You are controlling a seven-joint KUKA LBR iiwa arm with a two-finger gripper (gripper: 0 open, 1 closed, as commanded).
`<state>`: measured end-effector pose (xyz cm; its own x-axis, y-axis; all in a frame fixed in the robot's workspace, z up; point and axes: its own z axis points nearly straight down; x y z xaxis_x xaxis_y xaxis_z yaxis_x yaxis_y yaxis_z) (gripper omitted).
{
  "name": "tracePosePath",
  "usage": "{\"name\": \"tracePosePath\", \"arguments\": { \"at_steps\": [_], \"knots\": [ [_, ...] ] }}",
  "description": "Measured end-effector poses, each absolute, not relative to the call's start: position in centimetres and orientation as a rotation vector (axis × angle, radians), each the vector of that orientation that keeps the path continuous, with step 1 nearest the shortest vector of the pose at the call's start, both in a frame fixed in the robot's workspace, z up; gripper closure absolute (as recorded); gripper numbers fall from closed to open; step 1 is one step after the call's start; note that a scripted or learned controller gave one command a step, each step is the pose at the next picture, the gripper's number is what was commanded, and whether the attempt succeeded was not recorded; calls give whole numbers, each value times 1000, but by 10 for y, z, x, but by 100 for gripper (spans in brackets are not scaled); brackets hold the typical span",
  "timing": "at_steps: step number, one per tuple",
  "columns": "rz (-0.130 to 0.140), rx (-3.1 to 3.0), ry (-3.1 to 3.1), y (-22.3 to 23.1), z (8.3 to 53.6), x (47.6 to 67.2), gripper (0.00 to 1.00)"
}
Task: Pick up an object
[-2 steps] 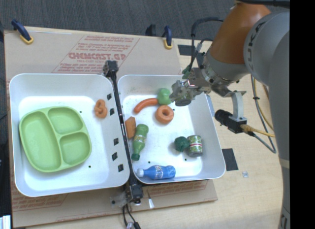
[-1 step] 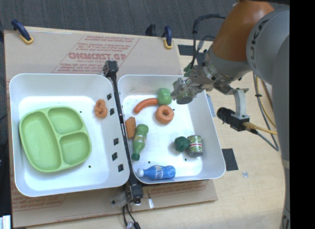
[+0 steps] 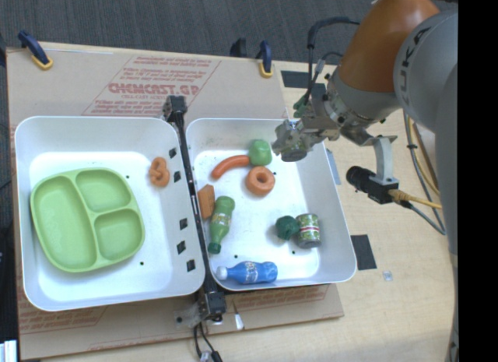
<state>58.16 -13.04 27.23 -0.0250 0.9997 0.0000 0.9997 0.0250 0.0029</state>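
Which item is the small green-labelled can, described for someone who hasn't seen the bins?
Look in the right white bin, toward its lower right. The small green-labelled can lies there, touching a dark green broccoli-like lump on its left. Unlike the lump it is a cylinder with pale metal ends, and it sits above the blue bottle.

Robotics laboratory test station. An industrial robot arm (image 3: 405,49) with exposed cables (image 3: 424,173) stands at a bench where clamps (image 3: 35,49) pin a cardboard sheet (image 3: 156,84) beneath two white bins (image 3: 101,131), which hold plastic toy food and a sectioned green plate (image 3: 87,216).
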Motion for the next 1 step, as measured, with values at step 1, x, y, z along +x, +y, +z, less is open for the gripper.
{"name": "tracePosePath", "arguments": {
  "at_steps": [1],
  "knots": [
    [-4,2216,2232,-86,204,544,100]
  ]
}}
